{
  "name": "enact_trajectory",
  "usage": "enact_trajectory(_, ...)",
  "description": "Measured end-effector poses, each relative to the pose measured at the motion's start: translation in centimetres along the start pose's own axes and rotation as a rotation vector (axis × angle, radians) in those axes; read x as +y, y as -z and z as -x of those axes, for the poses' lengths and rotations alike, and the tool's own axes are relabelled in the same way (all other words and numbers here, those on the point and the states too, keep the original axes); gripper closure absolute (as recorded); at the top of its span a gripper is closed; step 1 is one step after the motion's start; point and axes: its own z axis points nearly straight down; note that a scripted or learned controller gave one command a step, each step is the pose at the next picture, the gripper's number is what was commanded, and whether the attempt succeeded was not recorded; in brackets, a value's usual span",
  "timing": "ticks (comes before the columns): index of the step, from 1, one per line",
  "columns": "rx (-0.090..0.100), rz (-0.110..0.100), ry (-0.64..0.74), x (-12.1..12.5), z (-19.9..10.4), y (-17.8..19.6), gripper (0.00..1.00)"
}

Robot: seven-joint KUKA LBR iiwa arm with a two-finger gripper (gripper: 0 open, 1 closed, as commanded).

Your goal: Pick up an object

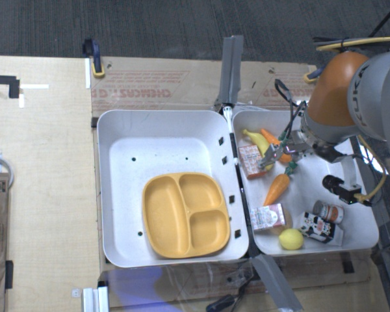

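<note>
My gripper [275,155] hangs low over the back of the right bin [361,239], above the spot where a banana [254,139], a small carrot [270,137] and a red-and-white packet [250,160] lie together. A bit of orange with a green top [287,161] sits right under the gripper. A larger carrot [277,188] lies just in front of it. Nearer the front edge are a small pink box [268,218], a lemon [290,239], a can [327,211] and a cow-patterned carton [318,228].
The left bin [117,148] holds a yellow divided plate [185,214]. A grey divider post [231,70] stands between the bins at the back. The arm's orange band [335,90] and cables cover the right bin's back right corner.
</note>
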Motion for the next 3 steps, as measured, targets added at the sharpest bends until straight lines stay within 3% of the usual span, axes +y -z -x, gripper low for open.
enact_trajectory(1, 0.0, 0.0, -0.157, 2.3, 1.7, 0.0, 0.0)
enact_trajectory(2, -0.002, 0.002, -0.156, 2.3, 1.8, 1.0, 1.0)
enact_trajectory(3, -0.001, -0.01, -0.631, 0.8, -2.1, 9.4, 1.0)
